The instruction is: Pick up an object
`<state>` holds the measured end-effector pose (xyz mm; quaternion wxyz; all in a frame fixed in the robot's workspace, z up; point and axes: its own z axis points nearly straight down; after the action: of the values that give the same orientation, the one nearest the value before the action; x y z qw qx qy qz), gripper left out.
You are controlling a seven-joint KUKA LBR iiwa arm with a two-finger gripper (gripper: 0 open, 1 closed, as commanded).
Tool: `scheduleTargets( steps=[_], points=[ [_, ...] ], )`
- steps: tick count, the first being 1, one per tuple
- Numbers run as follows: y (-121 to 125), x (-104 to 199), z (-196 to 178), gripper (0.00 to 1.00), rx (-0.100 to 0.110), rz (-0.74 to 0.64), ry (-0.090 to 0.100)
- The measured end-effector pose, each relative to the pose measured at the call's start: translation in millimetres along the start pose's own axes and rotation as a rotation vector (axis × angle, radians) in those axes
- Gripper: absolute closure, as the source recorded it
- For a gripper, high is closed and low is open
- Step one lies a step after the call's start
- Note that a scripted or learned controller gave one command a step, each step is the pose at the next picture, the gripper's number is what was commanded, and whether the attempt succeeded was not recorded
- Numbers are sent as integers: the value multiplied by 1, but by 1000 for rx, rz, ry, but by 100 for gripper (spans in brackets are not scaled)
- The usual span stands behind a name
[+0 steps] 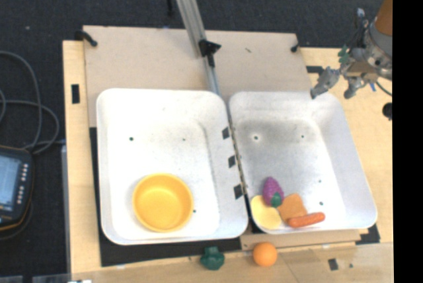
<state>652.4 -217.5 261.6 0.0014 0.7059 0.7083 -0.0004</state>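
Grey metal pincer (335, 82) poised at the upper right, above the far right corner of the right bin (344, 143), fingers spread apart, nothing between them. Step in hand, by judgement: the approach, before any descent; no object taken yet.

Next move calls for travel toward the near edge of the right bin, then a drop over one chosen item (the cluster there is tight, so a clean straddle of a single piece looks hard).

Candidates, all heaped in the near corner of the right bin, well apart from the pincer:
- purple fruit-shaped toy (271, 190), rounded, with a green tip, at the top of the heap;
- pale yellow disc (264, 214), flat, to the left;
- orange-brown lump (291, 206), touching the purple toy;
- red-orange carrot-like piece (307, 220), lying flat along the bin's rim.

Further out: yellow bowl (162, 202) sitting upright in the left bin (165, 116); orange ball (264, 254) and green toy (212, 258) outside both bins, on the bench.
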Motion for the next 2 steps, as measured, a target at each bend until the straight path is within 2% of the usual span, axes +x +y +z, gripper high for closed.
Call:
scheduleTargets(
  steps=[1,2],
  points=[
    [0,-1,0,0,1,-1,-1],
    [-6,-5,43,0,4,3,0]
  ],
)
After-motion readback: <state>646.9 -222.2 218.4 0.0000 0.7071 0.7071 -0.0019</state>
